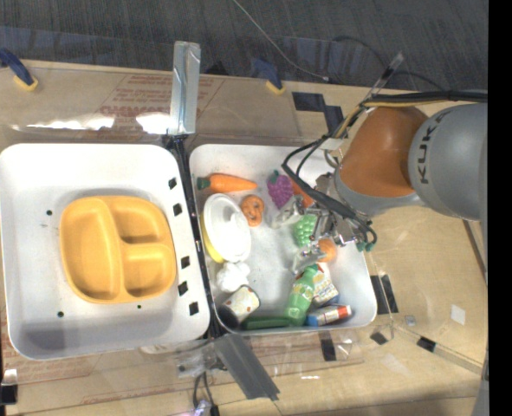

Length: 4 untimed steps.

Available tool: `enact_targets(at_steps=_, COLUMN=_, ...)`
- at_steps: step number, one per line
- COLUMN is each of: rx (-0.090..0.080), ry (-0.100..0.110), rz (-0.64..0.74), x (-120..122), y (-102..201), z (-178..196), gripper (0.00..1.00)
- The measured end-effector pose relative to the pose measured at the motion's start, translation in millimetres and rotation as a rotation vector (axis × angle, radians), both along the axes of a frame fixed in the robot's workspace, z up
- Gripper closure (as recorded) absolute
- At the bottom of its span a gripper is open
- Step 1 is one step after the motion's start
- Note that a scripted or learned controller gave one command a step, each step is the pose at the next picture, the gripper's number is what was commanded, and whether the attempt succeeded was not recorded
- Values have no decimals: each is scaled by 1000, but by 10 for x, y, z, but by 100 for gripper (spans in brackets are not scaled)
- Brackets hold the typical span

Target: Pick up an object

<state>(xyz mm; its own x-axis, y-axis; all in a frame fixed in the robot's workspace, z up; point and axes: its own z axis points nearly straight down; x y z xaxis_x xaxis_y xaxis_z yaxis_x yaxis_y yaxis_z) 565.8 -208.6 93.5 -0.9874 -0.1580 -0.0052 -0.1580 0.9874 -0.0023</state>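
- The arm is reaching in from the right, its orange band sitting over the right bin.
- The gripper is hanging low among the objects in the middle of the right bin; cables and clutter are hiding it, so its state cannot be told.
- Just beside the gripper, a green studded item and a small orange piece are lying close together; whether either is being touched cannot be told.
- A green bottle is lying tilted below the gripper, with a red-and-blue tube near the front wall.
- A carrot is resting at the bin's far left corner, a purple grape cluster to its right.
- A white bowl is sitting against the left wall, an orange face-marked ball beside it.
- The left bin is bearing a yellow divided tray.
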Motion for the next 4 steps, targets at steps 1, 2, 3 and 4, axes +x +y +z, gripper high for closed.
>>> enact_targets(at_steps=1, rx=0, ry=0, rz=0, x=0, y=0, z=0, gripper=0)
enact_targets(at_steps=2, rx=0, ry=0, rz=0, x=0, y=0, z=0, gripper=0)
enact_targets(at_steps=3, rx=-1, ry=1, rz=199, x=182, y=4, z=4, gripper=0)
enact_targets(at_steps=4, rx=-2, ry=-4, rz=207, x=203, y=24, z=118, gripper=100)
